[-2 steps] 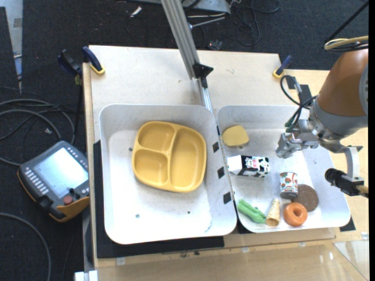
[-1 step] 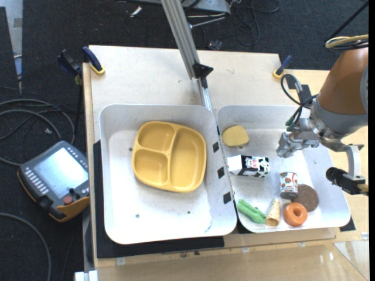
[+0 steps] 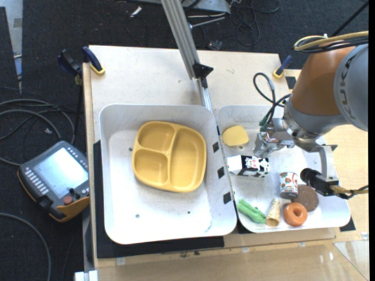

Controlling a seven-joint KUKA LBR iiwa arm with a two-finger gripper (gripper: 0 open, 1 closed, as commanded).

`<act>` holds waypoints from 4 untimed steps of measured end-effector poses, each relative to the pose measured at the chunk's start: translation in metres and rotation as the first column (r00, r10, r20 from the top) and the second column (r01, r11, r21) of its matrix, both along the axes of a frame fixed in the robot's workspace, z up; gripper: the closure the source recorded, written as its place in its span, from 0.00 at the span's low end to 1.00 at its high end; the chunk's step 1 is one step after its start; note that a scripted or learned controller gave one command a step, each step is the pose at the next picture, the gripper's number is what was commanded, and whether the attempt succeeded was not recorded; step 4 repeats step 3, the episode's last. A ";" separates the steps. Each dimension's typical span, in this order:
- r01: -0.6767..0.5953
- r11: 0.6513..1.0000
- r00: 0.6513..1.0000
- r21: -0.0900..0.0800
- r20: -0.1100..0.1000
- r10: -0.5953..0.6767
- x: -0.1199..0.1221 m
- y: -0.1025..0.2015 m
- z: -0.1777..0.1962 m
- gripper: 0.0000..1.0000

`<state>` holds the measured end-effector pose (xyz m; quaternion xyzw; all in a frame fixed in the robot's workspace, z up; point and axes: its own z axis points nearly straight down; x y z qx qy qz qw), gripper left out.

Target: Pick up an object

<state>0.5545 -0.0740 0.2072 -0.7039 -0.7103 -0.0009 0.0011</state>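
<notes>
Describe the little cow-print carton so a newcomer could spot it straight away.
Look in the right-hand white bin, near its left wall, just below the gripper. The carton lies under the flat yellow piece. It alone is white with black patches; its neighbours are green, orange, brown.

No legible text anywhere: the small can's (image 3: pixel 288 184) label and the cow-print carton (image 3: pixel 253 165) were too blurred to read.

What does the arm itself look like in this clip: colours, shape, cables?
The arm is thick and rounded, with a grey shell and a broad orange band above the wrist. Part of dark lettering shows on the grey shell near the right edge. Yellow cables run along its top, and a black cable loops out beside the wrist. The hand is small, metallic grey, among thin wires.
</notes>
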 end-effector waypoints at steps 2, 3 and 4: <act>0.001 1.000 1.000 -0.001 -0.001 -0.001 -0.005 0.094 -0.004 1.00; 0.000 1.000 1.000 0.000 0.000 0.000 -0.006 0.153 -0.004 1.00; 0.000 1.000 1.000 0.000 0.000 0.000 -0.006 0.153 -0.004 1.00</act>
